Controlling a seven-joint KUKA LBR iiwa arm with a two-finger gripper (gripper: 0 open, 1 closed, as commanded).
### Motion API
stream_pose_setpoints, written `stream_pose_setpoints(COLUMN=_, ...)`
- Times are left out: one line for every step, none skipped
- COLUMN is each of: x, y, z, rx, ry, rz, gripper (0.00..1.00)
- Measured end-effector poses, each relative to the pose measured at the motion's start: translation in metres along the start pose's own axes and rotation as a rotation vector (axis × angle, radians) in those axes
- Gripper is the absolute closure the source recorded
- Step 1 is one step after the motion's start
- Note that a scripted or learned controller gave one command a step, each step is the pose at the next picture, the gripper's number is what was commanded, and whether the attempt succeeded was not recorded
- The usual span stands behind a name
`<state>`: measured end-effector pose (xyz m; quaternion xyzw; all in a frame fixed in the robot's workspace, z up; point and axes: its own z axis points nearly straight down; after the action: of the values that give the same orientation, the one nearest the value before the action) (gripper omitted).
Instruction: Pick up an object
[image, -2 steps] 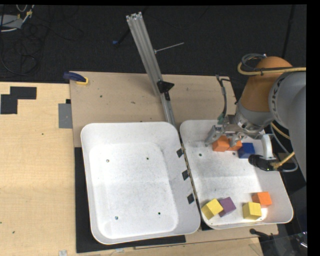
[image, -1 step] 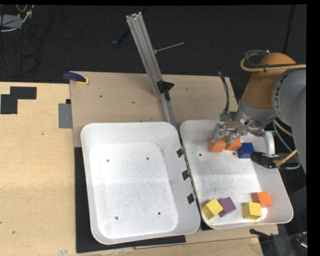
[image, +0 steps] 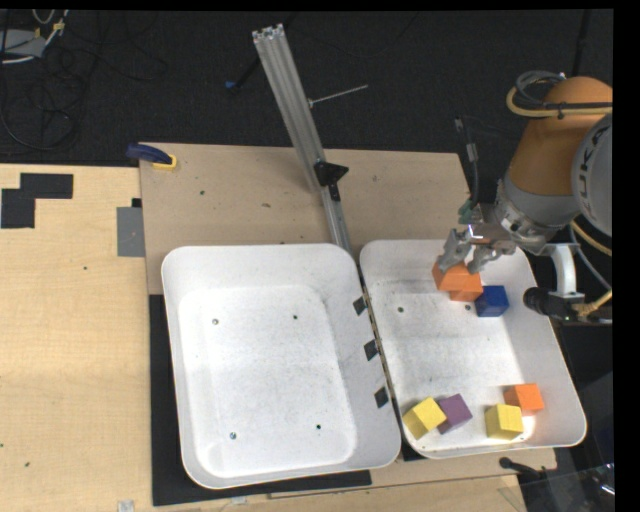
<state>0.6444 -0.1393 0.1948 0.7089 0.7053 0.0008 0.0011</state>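
Pinching a matte orange block (image: 461, 282) between its metal fingers, the pincer (image: 466, 262) hangs over the right bin (image: 560, 370), a blue cube (image: 491, 301) just beside it.

Orange block (image: 461, 283), blue block (image: 491, 301), white bins (image: 190, 270)

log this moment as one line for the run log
pincer over right bin far end | orange block right beneath it, grasp unconfirmed | blue block beside | yellow, purple, orange blocks at near edge
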Motion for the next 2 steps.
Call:
stream_pose_setpoints(x=-0.001, y=0.0, z=-0.039, rx=0.002, ry=0.0, rz=-0.003, gripper=1.0)
stream_pose_setpoints(x=0.037, y=-0.033, z=-0.041, rx=0.009, ry=0.003, rz=-0.008, gripper=1.0)
